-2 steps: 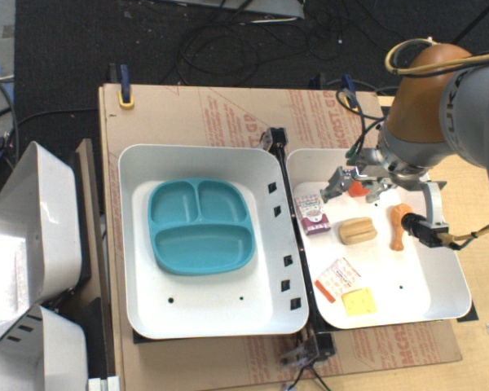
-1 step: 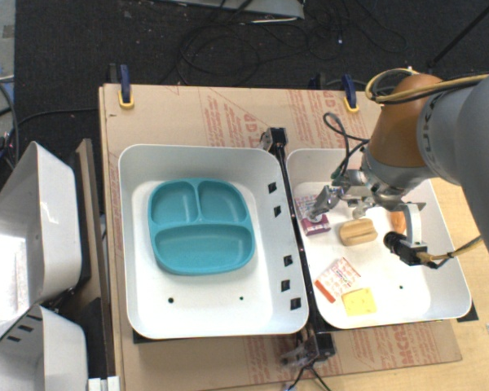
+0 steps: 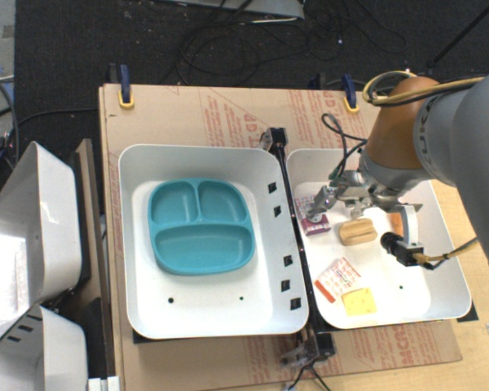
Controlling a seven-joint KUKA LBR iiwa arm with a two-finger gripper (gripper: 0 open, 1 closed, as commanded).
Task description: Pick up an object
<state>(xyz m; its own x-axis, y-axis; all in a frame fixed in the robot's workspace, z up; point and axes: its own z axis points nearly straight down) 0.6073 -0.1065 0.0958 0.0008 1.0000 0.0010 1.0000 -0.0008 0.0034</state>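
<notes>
Where the arm (image 3: 424, 137) overhangs, jaws indistinct, purple packet (image 3: 314, 218) half hidden.

A small purple packet (image 3: 314, 221) lies flat near the right bin's (image 3: 448, 300) left wall.

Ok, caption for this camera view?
End effector low over the right bin, beside a purple packet.

grey arm, orange band, cabled wrist

the arm (image 3: 460, 129) is a thick, rounded grey tube with a broad orange band (image 3: 395, 129) above the wrist. thin black and yellowish cables loop over the band. the gripper (image 3: 319, 210) is a small cluster of silvery metal parts, trailing black wires.
</notes>
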